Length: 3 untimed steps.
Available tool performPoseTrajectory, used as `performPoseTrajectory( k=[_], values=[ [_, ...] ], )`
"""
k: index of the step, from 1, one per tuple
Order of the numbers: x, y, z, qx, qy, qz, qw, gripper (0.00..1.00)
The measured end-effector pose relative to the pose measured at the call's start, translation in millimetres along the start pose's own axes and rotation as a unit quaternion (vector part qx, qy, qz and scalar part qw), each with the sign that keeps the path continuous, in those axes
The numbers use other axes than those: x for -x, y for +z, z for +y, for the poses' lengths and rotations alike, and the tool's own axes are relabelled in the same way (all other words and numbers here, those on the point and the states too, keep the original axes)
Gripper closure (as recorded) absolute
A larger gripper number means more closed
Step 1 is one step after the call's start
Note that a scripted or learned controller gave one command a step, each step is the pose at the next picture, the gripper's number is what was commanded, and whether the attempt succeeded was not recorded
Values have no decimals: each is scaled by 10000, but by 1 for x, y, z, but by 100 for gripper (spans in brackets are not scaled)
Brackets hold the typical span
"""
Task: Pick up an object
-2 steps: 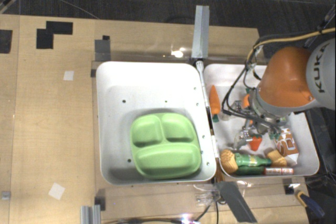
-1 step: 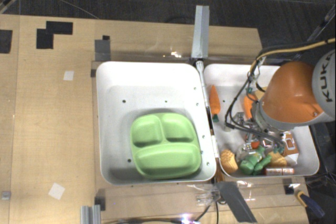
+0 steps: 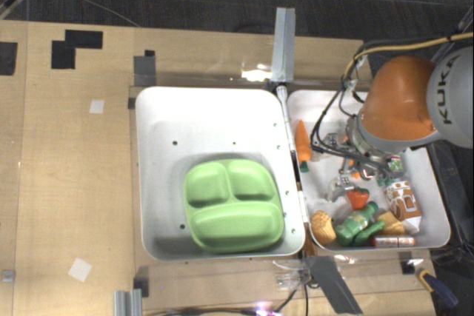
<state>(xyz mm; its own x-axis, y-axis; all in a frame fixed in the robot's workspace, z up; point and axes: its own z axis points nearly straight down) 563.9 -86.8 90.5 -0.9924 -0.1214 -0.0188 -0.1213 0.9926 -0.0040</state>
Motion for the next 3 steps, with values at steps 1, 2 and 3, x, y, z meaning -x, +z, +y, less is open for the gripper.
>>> performPoseTrajectory(
  k=[1, 2, 3],
  values=[
    [-16, -1, 4, -3, -25, -12, 10000, 0],
    [70, 4, -31, 11, -501, 21, 9987, 0],
    [75, -12, -30, 1, -499, -56, 9987, 100]
  ],
)
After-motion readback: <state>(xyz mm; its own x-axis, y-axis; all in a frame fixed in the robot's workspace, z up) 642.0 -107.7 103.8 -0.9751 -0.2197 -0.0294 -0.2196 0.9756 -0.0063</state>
